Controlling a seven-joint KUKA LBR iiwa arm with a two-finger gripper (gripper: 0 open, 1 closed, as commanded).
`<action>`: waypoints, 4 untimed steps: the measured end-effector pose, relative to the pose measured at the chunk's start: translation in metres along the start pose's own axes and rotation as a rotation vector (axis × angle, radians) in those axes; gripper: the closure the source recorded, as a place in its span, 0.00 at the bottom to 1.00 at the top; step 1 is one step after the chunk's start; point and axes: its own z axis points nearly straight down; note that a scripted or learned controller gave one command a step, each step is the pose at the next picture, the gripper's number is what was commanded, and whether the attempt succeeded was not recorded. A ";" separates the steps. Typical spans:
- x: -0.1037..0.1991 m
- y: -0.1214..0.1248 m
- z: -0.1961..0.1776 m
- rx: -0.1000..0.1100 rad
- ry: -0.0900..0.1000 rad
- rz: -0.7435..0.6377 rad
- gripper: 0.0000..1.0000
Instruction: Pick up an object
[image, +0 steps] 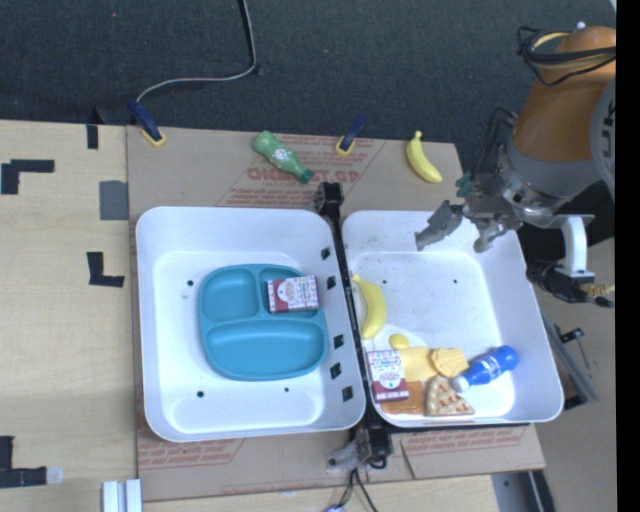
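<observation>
Dark carpet lies behind your counter (60, 300), where two white bins sit side by side on cardboard. Your gripper (462, 232) hangs over the far edge of the right bin (520, 300), fingers spread apart with nothing between them. Everything you could pick in that bin is crowded into the near corner, well apart from the gripper: a banana (371, 306) against the divider, a small carton (385, 370), a yellow piece (447, 359), a waffle (447, 400) and a blue bottle (487, 366). That crowding looks like your main risk. The carton, yellow piece, waffle and bottle touch or overlap, so a descent there may land a finger on top of a neighbour instead of beside the target, or drag two things at once. The bottle is round and lies tilted against the bin wall, so I'd expect it to roll or squirt out of a pinch. The banana sits tight to the divider, leaving little room for a finger on that side. The left bin (160, 300) holds a blue tray (240, 340) with another carton (292, 294) on it; reaching that means crossing the divider, and the tray could shift under a push. A second banana (423, 159) and a green bottle (281, 156) lie outside the bins, probably out of scope.
</observation>
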 end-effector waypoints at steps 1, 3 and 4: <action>0.020 0.018 0.083 0.003 0.000 0.000 0.00; 0.062 -0.013 0.091 0.001 0.001 -0.001 0.00; 0.024 -0.047 0.091 0.001 -0.001 0.002 0.00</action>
